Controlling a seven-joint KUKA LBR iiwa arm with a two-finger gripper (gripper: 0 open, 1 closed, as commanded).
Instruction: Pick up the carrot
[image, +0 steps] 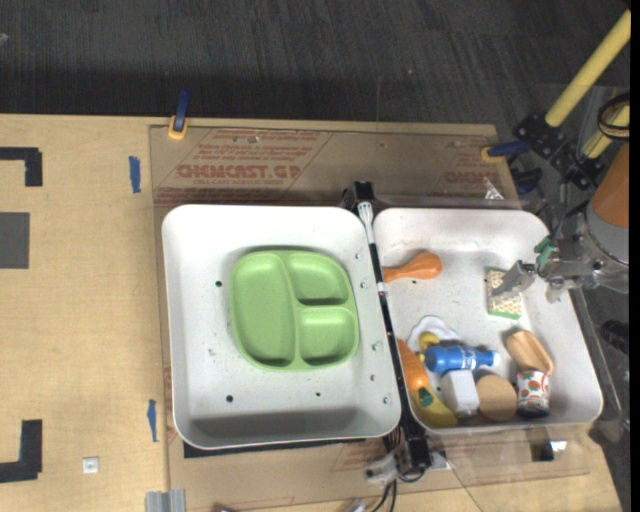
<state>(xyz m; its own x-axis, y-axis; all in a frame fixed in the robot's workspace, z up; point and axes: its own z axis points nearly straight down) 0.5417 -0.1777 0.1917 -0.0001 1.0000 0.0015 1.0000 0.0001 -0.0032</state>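
Note:
The carrot (412, 372) looks like the long orange piece lying along the left wall of the right bin (470, 228), with a greenish-yellow end toward the front, partly covered by a blue bottle (455, 357). A second orange piece (415, 267), rounded at one end and narrow at the other, lies near the back left of that bin. My gripper (536, 282) hangs over the bin's right side, well to the right of both orange pieces. Its fingers stand apart with nothing between them.
A small patterned packet (503, 293) lies just left of the gripper. A bread roll (528, 350), a small can (533, 392), a tan ball (494, 395) and a white block (462, 390) crowd the front. The left bin (190, 330) holds a green divided plate (295, 305).

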